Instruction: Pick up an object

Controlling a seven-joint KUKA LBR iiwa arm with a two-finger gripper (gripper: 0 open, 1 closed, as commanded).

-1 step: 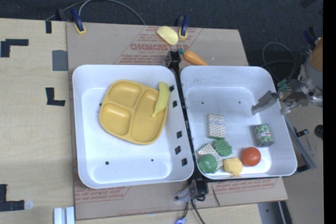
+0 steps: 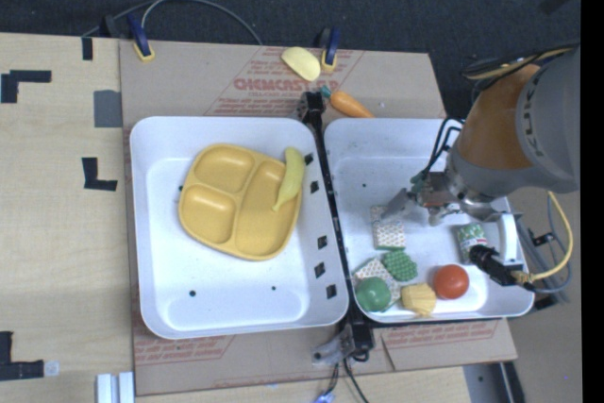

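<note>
**Gripper low in the right bin, target undecided**

Gripper (image 2: pixel 415 199) sits low over the floor of the right bin (image 2: pixel 377 139), its two fingers spread apart with nothing between them. One fingertip (image 2: pixel 389 206) angles out toward the divider, and a light patterned square (image 2: pixel 390 232) lies just below it, close but apparently not touching. That square looks like the nearest candidate for a pick, since the open fingers are poised almost on top of it.

Further below the gripper, toward the bin's near edge, a small cluster is packed together: a green patterned piece (image 2: pixel 400 263), a green ball (image 2: pixel 374 293), a yellow block (image 2: pixel 419 299) and a red ball (image 2: pixel 451 280). They touch or nearly touch each other, which would make a clean two-finger grasp there harder than on the lone square. A small green-labelled item (image 2: pixel 471 235) lies under the wrist, on the arm's side of the gripper.

Across the divider, well apart from the gripper, the left bin (image 2: pixel 151 203) holds a yellow divided plate (image 2: pixel 226 203) with a yellow banana (image 2: pixel 291 179) leaning on its rim.

The pick has not begun to close; the flat square may be hard to pinch off the floor.
</note>
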